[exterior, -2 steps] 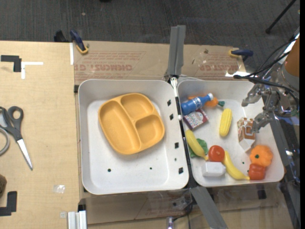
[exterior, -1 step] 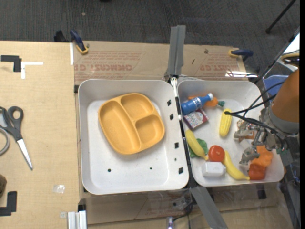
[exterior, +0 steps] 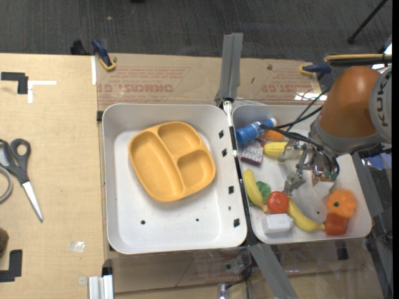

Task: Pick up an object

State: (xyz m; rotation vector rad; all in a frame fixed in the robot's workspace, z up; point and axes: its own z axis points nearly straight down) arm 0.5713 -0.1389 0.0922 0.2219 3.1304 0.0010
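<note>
Camera view shows 2 shallow white plastic bins side by side on the bench. The left bin (exterior: 124,229) carries a yellow-orange plastic plate with 3 compartments (exterior: 171,161), lying near its middle. The right bin (exterior: 358,232) carries the small items. The grey arm with its orange band (exterior: 352,104) reaches in from the right, and its two-finger gripper (exterior: 298,178) hangs with fingers slightly apart and nothing between them, just above a red tomato-shaped toy (exterior: 277,202). Beside the tomato lie 2 yellow toy bananas (exterior: 252,187) (exterior: 303,218), a white rectangular block (exterior: 276,223) and an orange pepper-shaped toy (exterior: 340,203). A blue bottle (exterior: 252,131) and a purple packet (exterior: 252,152) sit towards the far end.
</note>
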